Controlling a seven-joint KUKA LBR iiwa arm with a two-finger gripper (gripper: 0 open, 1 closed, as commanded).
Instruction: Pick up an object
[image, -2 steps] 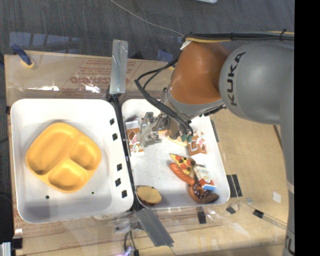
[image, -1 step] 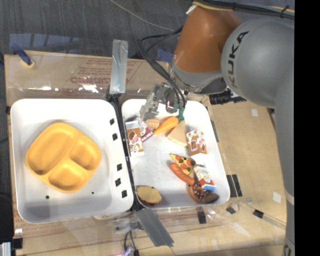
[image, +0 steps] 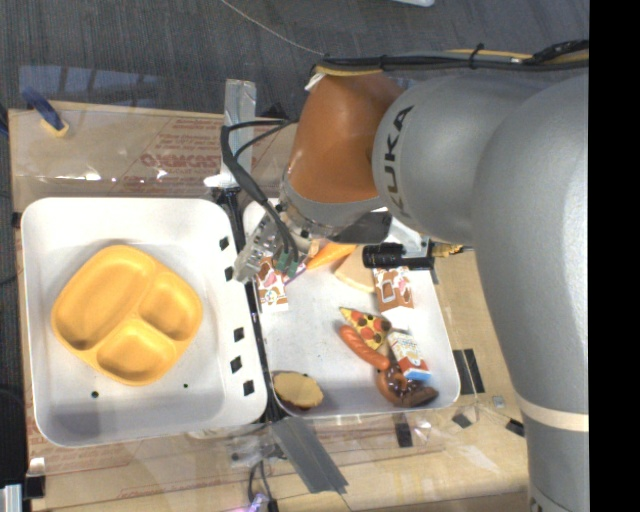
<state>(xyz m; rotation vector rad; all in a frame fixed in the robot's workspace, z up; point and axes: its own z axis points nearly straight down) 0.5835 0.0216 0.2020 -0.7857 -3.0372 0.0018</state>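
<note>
**Arm low over the right bin, toy food spread below it**

We see the grey arm (image: 480, 150) reaching in from the right, its orange band (image: 335, 140) above the wrist, and the gripper (image: 268, 250) down at the upper left corner of the right bin (image: 445, 345), close to the wall that divides the two bins. Whether the fingers stand wide or narrow we cannot tell — the wrist and cables cover them.

Just below the gripper lies a small printed carton (image: 272, 292), touching or nearly touching it; we cannot tell if it is gripped. An orange carrot-like piece (image: 325, 257) pokes out from under the wrist. Further right sits a second carton (image: 393, 288), and beneath it a pizza slice (image: 364, 322), a red sausage (image: 362, 348) and a dark donut (image: 408, 390) lie close together. A burger bun (image: 297, 390) rests at the bin's lower left corner, well apart from the gripper.

The left bin (image: 40, 230) holds a yellow divided tray (image: 127, 312) — on the table both bins sit side by side.
</note>
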